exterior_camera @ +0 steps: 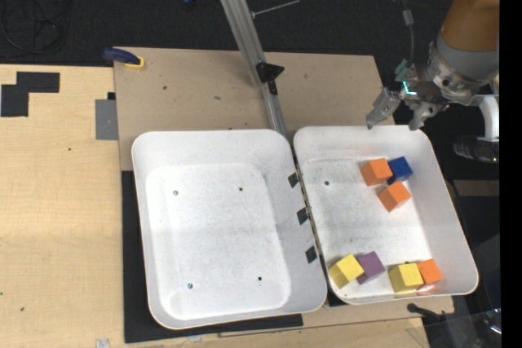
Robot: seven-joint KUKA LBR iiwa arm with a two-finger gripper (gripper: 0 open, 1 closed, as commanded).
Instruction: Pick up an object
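Note:
The right bin (457,216) holds several small cubes. An orange cube (376,171), a blue cube (400,168) and a second orange cube (395,196) cluster near its far side. Along its near edge lie a yellow cube (347,269), a purple cube (370,264), another yellow cube (405,277) and an orange cube (429,271). My gripper (400,112) hangs above the far right corner of this bin, its two grey fingers spread apart with nothing between them. It sits above and behind the blue cube, clear of all the cubes.
The left bin (163,159) lies beside the right one, with black clips (303,215) along the shared edge. A slanted aluminium bar (245,37) rises behind the bins. A blue and yellow clamp (124,57) rests on the bench's far left corner.

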